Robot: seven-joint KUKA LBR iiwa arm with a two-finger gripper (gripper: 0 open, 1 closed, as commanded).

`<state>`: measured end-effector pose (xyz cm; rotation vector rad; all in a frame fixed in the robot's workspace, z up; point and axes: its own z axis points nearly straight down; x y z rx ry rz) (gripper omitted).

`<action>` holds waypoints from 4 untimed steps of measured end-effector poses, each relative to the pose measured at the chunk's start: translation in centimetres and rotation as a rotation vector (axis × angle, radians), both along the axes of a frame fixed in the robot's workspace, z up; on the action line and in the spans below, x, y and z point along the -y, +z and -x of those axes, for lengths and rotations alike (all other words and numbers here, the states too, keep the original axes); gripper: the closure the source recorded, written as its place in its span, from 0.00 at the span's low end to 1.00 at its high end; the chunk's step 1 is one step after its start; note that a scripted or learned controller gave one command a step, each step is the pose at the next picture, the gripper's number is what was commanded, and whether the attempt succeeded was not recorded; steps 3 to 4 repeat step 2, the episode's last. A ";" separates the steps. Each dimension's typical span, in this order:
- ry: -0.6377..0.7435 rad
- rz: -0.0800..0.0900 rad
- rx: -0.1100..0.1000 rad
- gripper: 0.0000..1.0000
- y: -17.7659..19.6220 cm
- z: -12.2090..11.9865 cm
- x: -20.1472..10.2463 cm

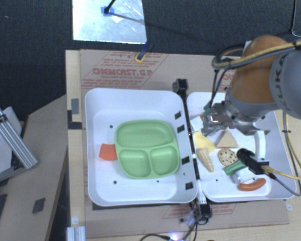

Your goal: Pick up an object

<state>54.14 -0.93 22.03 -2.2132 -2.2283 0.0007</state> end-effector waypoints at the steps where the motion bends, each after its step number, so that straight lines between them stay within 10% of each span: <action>1: -0.007 0.001 0.000 1.00 -0.3 1.1 1.3; 4: -0.002 0.000 0.003 1.00 -0.6 0.5 0.4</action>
